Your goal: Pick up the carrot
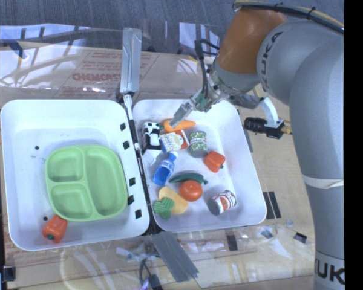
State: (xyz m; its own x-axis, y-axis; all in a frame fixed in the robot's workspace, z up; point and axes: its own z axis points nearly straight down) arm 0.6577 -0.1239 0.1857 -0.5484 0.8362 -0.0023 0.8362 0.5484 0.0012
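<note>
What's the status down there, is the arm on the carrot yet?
Gripper low over the right white bin, at the small orange carrot; grasp unconfirmed. Carrot lying at bin's back. Black-and-white toy and labelled white packet crowd it.

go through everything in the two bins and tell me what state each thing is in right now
gripper: down in the right bin, on the carrot
carrot: lying flat
blue bottle: lying on its side
can: tipped over
tomato: resting in bin
green tray: flat in the left bin
</note>
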